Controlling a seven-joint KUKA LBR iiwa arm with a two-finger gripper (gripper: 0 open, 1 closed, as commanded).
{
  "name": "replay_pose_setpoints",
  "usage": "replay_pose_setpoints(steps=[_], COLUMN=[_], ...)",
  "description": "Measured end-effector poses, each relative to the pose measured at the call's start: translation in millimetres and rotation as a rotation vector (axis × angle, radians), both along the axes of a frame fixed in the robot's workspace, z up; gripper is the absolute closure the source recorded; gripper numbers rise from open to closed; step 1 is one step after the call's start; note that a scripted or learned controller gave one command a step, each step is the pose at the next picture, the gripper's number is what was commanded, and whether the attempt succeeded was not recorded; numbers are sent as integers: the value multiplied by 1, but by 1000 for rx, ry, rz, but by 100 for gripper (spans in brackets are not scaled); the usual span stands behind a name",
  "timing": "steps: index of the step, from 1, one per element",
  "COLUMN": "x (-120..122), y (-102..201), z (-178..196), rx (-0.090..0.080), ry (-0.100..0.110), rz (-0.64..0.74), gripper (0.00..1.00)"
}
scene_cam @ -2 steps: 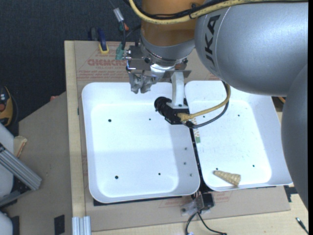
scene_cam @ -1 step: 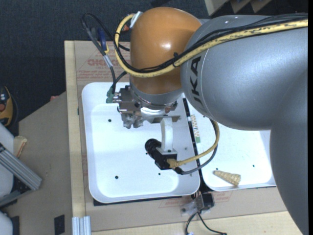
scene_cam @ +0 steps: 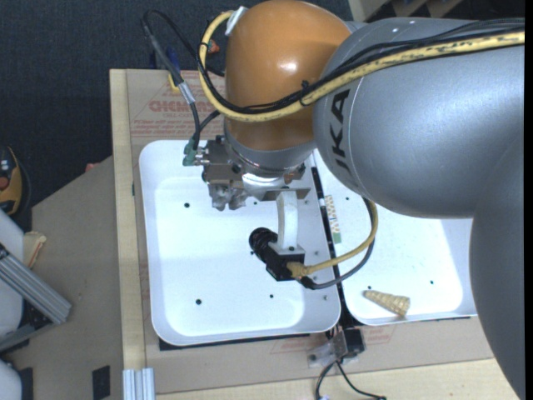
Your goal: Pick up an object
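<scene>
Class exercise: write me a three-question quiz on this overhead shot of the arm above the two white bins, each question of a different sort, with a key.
1. True or false: the cone-shaped object lies in the left bin.
2. Multiple choice: the arm's wrist is above A) the left bin, B) the right bin, C) the floor.
3. Fill in: the dome above the wrist is coloured ____.

Key: 1 false, it lies in the right bin near the front edge; 2 A; 3 orange.
</scene>
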State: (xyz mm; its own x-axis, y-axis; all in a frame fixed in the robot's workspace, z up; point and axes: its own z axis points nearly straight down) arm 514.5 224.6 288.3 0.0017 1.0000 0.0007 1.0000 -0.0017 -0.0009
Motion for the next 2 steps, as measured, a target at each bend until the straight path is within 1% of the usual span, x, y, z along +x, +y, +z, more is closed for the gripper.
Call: replay_pose_setpoints(steps=[1,2], x=[-36,-37], y=[1,0], z=[136,41], rx=[8,-6], ry=[-16,10], rz=[6,0], gripper=[100,100])
